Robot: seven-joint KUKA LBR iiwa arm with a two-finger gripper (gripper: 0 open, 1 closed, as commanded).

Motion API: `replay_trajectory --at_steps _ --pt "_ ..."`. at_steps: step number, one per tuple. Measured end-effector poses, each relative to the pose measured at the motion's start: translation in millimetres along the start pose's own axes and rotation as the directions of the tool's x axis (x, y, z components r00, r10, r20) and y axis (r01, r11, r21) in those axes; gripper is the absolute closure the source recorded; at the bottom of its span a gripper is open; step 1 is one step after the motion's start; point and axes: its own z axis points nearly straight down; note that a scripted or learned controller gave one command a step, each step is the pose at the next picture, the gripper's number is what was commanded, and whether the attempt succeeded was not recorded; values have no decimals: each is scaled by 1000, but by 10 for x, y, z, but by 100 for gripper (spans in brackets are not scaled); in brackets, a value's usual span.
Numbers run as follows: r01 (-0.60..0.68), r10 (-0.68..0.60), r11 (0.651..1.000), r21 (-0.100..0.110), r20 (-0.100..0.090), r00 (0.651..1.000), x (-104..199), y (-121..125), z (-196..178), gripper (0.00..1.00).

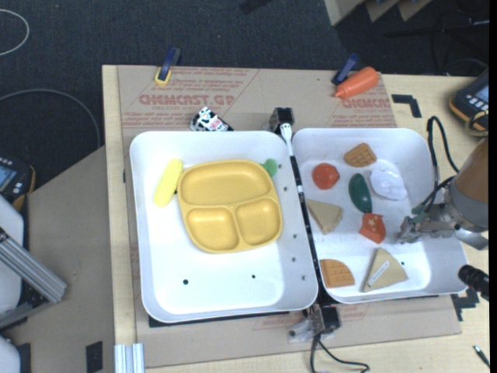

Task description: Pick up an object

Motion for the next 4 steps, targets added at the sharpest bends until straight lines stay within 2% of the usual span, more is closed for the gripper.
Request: replay_trajectory --at_steps 2,3,4 --pt "3 -3 1000 -4 2 1000 52 186 -953 100" --pt "3 -3 1000 -4 3 1000 47 200 -1310 100" --pt "7 -7 1000 2 -3 1000 545 183 -1404 100"
